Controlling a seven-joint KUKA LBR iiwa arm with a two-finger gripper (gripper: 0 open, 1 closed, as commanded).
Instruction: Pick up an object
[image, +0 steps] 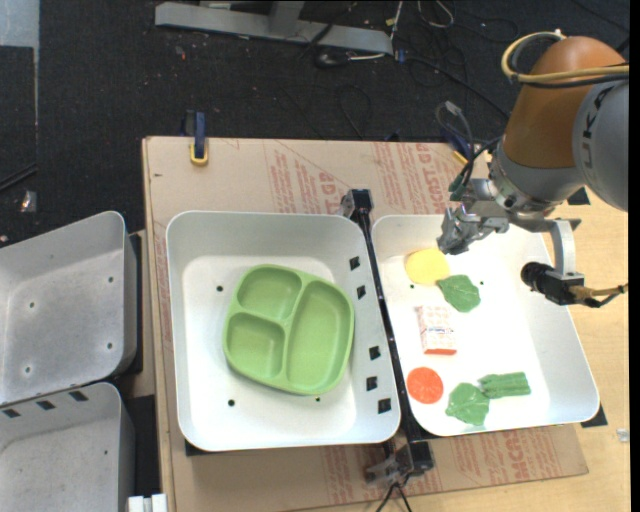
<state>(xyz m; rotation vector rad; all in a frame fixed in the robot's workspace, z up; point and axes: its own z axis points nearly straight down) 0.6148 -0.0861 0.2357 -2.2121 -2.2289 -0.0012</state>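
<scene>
Camera view: I poise my gripper (452, 243) above the right bin (560, 390) beside the yellow piece (426, 266), nothing between my fingers, their spread unclear, the pick not yet made.

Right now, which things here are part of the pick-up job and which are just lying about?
Job: gripper; yellow piece just below it; green piece beside that.
Lying about: green divided plate, white packet, orange disc, clamp.
</scene>
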